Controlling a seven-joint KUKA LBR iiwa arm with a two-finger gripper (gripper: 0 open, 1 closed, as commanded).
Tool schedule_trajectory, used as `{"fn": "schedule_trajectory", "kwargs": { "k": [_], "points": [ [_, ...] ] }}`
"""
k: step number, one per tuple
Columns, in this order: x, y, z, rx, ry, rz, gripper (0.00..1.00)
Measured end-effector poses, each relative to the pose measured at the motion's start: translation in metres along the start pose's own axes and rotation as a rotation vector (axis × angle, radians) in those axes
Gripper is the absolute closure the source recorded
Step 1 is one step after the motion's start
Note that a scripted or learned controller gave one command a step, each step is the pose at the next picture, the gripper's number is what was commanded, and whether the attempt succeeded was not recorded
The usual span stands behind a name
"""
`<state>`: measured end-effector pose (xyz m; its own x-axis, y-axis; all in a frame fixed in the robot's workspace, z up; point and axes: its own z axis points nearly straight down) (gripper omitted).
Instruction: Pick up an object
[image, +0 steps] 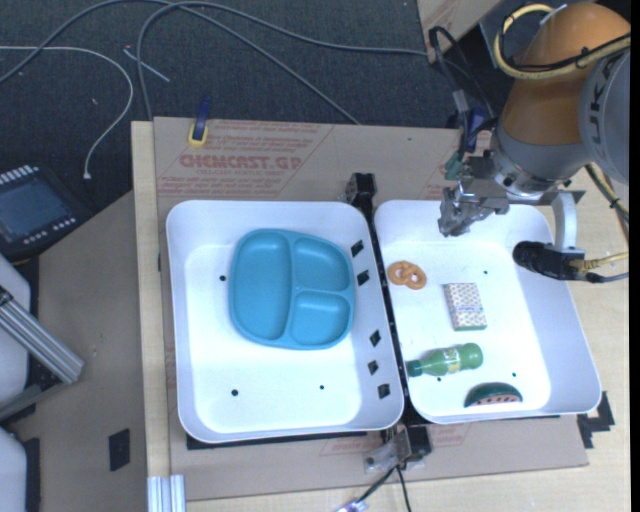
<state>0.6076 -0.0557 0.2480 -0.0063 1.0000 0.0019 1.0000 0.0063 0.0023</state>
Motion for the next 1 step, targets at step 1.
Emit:
{"fn": "schedule_trajectory", "kwargs": {
  "k": [1],
  "points": [
    [0.051,0.011,0.0015,0.001,0.0,0.0,1.0]
  ]
}}
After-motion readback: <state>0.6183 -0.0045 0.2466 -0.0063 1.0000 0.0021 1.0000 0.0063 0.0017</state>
